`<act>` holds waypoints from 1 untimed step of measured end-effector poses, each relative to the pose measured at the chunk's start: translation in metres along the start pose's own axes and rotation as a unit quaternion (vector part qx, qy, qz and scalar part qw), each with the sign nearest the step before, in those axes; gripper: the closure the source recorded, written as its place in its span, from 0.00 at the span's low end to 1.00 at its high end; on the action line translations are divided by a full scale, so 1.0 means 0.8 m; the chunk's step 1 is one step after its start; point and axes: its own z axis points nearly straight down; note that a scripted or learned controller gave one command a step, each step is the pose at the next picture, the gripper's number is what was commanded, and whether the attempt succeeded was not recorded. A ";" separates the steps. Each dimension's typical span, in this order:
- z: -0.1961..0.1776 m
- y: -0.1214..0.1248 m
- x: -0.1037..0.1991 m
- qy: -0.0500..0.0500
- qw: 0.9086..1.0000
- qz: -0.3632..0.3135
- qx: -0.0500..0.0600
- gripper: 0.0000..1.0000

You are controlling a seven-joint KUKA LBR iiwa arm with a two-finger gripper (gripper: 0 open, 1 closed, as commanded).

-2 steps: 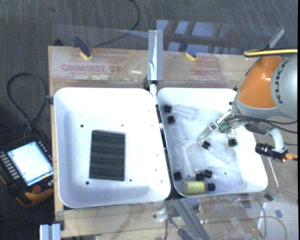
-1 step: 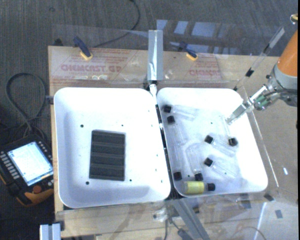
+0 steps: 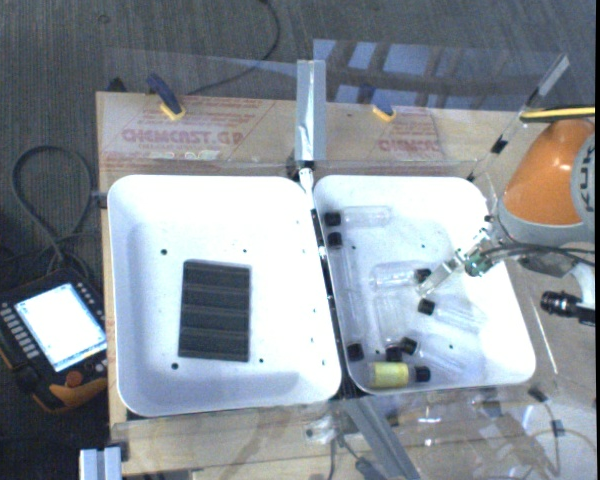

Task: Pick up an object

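Hovering over right bin (image 3: 500, 363) among clear plastic bottles (image 3: 395, 278): gripper (image 3: 432, 280), finger state impossible to tell. Lying in left bin (image 3: 130, 208): black ribbed block (image 3: 216, 310).

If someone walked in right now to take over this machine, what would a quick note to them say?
Gripper: low over the right white bin, among clear plastic bottles with black caps; whether it grips anything cannot be told.
Things: a yellow bottle with a black cap lies at that bin's near edge; a flat black ridged block lies in the left white bin.
Done: nothing visibly lifted.
Left: grasp one object and raise it.
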 end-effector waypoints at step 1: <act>-0.010 0.119 -0.046 -0.001 1.000 -0.013 0.003 0.00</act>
